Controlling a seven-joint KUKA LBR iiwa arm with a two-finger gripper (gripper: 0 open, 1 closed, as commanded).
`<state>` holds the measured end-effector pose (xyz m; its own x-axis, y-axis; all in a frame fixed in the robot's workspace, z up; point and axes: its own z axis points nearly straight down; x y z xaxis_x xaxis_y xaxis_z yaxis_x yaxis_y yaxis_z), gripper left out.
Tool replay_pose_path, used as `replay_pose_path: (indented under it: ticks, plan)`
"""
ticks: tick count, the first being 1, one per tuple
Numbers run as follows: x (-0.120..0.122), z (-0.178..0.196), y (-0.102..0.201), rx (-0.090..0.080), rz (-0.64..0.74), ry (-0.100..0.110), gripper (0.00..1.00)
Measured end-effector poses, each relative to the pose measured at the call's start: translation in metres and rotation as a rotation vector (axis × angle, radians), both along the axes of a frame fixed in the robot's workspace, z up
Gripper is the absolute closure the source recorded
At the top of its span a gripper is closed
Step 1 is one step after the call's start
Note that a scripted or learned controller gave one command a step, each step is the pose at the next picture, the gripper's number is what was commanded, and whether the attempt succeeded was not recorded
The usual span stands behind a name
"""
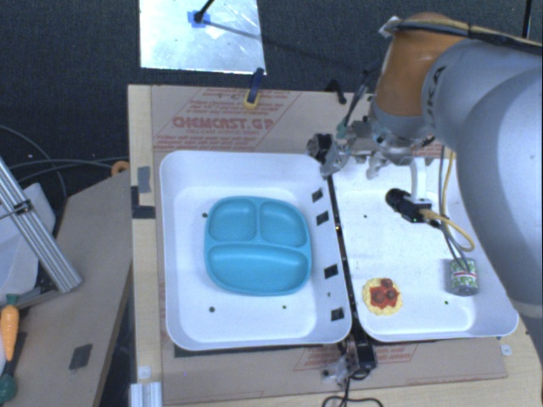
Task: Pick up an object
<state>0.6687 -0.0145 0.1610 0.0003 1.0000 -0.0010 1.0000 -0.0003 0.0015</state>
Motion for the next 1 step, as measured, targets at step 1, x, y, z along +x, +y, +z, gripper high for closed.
replay_pose_path:
  ticks: [1]
  plan:
    - [0.0008,0.0253,0.0071,0.001,0.004,-0.003,0.00]
